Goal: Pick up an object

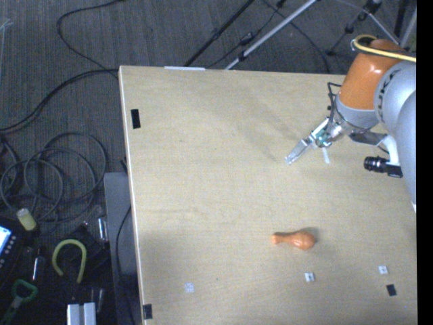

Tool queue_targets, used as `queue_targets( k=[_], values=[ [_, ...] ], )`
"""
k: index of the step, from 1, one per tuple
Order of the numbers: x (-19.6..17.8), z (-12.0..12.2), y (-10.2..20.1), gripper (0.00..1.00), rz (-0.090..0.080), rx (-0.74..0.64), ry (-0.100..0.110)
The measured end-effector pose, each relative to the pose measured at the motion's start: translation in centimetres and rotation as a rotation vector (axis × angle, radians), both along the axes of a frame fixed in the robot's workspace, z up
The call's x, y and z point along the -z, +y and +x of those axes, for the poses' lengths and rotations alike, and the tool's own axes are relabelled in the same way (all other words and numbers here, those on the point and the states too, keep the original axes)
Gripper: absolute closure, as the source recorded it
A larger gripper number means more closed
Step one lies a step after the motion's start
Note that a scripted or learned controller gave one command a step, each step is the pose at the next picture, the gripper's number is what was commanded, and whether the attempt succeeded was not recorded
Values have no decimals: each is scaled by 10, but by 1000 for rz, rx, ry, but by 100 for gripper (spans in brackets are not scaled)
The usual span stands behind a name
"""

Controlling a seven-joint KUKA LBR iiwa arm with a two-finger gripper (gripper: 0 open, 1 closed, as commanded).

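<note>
You are looking down at a slant on a large pale wooden bench top (216, 181) that takes up most of the view; its left edge runs down the middle-left, and beyond it lies dark grey carpet (67, 39) crossed by loose black cables (54, 168); thin metal stand legs (291, 12) cross the carpet at the top.

The arm (396, 107) comes in from the right edge, upper half of the view; you see a rounded orange band (365, 73) above a grey body, and a black fitting (382, 166) sticking out below it.

The gripper (298, 154) points down and to the left from the wrist, its slim pale fingers (306, 145) angled toward the centre of the bench; they look drawn close together in a narrow line with nothing between them; their tips sit near the wood, though you cannot tell if they touch it.

The object to pick, a small orange pear-shaped object (295, 240), lies on its side on the bench, below the gripper and well apart from it; its fat end points right, its thin neck left.

Smaller items: a black mark (135, 118) near the bench's upper-left edge; a few tiny white and black squares (309, 276) on the wood at lower right; a green-yellow hook-shaped item (70, 254) on the floor at lower left.
</note>
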State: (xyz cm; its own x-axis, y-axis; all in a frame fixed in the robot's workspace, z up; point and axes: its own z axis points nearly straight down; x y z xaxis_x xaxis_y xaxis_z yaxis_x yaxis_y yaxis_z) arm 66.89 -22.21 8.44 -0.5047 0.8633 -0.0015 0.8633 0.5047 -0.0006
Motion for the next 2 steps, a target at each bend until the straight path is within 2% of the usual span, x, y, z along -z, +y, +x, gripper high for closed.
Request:
queue_targets(
  k=[1, 2],
  values=[
    [-10, 1, 2, 100, 2, 0, -4],
    [-84, 0, 62, 100, 3, 42, -1]
  ],
)
